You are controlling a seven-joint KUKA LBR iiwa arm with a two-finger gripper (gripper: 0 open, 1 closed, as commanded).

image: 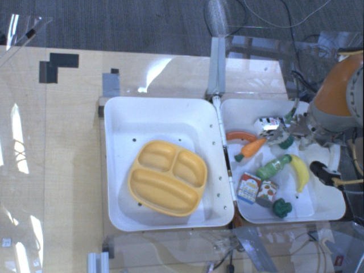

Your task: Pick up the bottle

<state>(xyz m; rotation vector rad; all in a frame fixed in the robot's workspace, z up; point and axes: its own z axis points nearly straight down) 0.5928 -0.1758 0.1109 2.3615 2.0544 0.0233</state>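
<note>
The green bottle lies on its side in the middle of the right bin, cap end toward the banana. My gripper hangs over the bin's back half, just behind the bottle and right of the carrot. It looks open, with nothing between its fingers. The bottle lies free, a short way in front of the gripper.
Around the bottle lie an orange ring piece, two small cartons and a broccoli. A yellow divided plate rests in the left bin. The arm's orange band and cables stand at the right.
</note>
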